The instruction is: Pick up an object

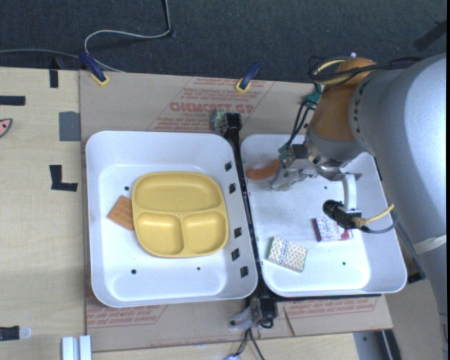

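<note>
Both bins [105, 223] white. Tray [181, 213] in left bin: plain yellow. Tan/orange cracker-like piece [121, 213] w/ fine grid texture. Right bin: packet [287, 253] white w/ small multicolour speckle; card [329, 229] white w/ purple-pink print; orange-brown item [261, 171]. Arm [405, 126] grey, orange band. Bench cardboard [135, 103] brown w/ red print; clips [247, 78] yellow-blue.

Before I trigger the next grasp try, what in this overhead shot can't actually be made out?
- Tool: finger state and any contact with the orange item unreadable; arm body overlaps it.
- Orange item: partly covered by the tool, so its shape is unclear.
- Brown flat piece: partly tucked under the yellow divided plate.
- Small packet: print too small; a black cable fitting crosses it.
- Right bin: far side hidden by the arm.
</note>
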Controlling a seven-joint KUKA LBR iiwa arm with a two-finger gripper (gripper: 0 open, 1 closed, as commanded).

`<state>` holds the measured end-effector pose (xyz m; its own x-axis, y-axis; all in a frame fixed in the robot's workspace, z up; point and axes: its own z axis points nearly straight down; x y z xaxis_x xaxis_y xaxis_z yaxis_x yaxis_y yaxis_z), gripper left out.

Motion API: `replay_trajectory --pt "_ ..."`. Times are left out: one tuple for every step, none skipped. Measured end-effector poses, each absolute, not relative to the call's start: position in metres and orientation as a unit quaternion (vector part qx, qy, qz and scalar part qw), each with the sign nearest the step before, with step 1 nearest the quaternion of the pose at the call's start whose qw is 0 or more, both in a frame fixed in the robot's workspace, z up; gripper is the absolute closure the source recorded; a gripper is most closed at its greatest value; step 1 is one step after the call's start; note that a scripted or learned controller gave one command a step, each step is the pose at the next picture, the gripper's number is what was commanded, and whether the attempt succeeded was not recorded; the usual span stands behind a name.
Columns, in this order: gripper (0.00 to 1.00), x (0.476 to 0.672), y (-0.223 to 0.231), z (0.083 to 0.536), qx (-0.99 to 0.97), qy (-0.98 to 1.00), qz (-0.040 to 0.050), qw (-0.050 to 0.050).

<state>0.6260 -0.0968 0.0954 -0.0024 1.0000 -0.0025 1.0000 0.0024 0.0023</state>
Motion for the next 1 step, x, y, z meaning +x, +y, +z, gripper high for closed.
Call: replay_trajectory --pt "0.0 0.6259 -0.0968 0.0953 0.706 0.708 -0.0002 0.002"
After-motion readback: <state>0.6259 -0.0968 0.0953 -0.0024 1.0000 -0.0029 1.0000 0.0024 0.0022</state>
